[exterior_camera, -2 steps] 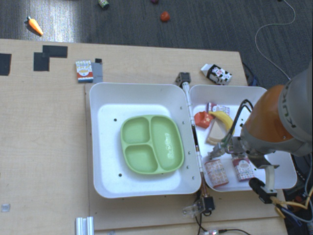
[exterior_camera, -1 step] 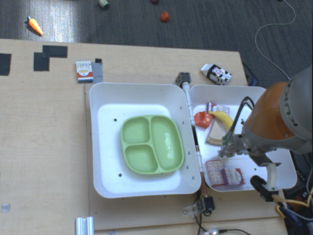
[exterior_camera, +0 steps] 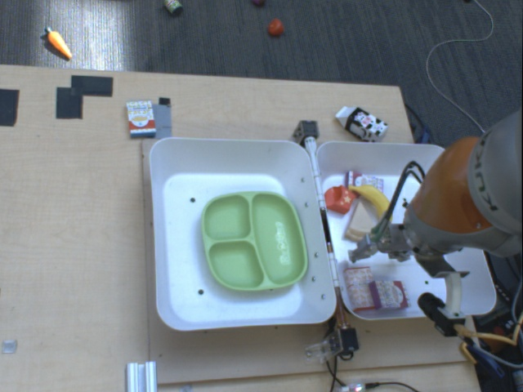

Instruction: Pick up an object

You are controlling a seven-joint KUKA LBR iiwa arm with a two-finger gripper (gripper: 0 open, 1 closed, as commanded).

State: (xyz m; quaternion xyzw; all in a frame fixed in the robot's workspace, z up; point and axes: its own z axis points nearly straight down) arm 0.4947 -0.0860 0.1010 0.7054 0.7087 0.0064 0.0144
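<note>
The right bin (exterior_camera: 433,155) holds several small items: a yellow banana (exterior_camera: 373,197), a red piece (exterior_camera: 337,199) next to it, a white and purple carton (exterior_camera: 362,180) behind them, a tan slice (exterior_camera: 359,224) and a reddish wrapped packet (exterior_camera: 373,290) near the front. My gripper (exterior_camera: 368,248) hangs low over the middle of this bin, between the tan slice and the packet. The grey arm with its orange band (exterior_camera: 448,196) covers the bin's right half. I see nothing lifted clear of the bin floor.
The left bin (exterior_camera: 176,243) bears a green divided plate (exterior_camera: 254,241). On the bench behind lie a small box (exterior_camera: 141,118) and a black-and-white carton (exterior_camera: 362,123). Small toys (exterior_camera: 275,28) and a carrot (exterior_camera: 58,43) lie on the floor beyond. Cables (exterior_camera: 339,345) trail at the front edge.
</note>
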